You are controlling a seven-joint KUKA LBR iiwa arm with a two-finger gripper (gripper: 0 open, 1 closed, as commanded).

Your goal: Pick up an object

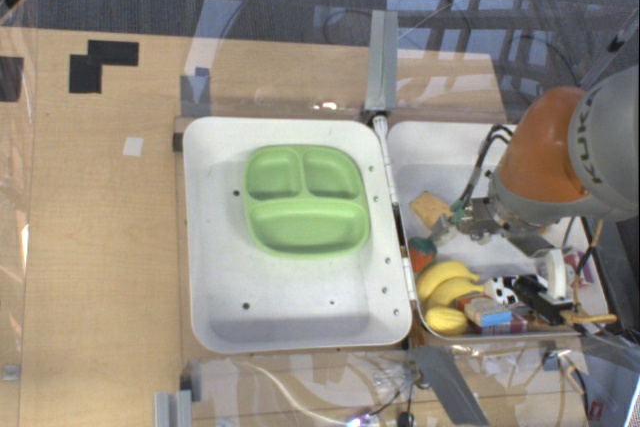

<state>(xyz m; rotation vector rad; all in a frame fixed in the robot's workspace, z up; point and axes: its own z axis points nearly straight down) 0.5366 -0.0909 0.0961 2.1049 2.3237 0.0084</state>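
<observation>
Bananas (448,283), likeliest pick, lie near-left in right bin (440,143), amid small clutter. Green tray (303,199) sits alone in left bin (215,245). Arm (560,155) hangs over right bin; gripper (468,223) state: cannot tell. Step: approach. Next: descend squarely, then close.

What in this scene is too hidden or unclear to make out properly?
- The gripper, camera view: the arm's orange band and wrist cover it, so what it is doing over the right bin is unclear.
- Small items beside the bananas: jumbled together and too small to identify.
- The right bin's far side: hidden under the arm.
- The green divided plate in the left bin is plainly visible.
</observation>
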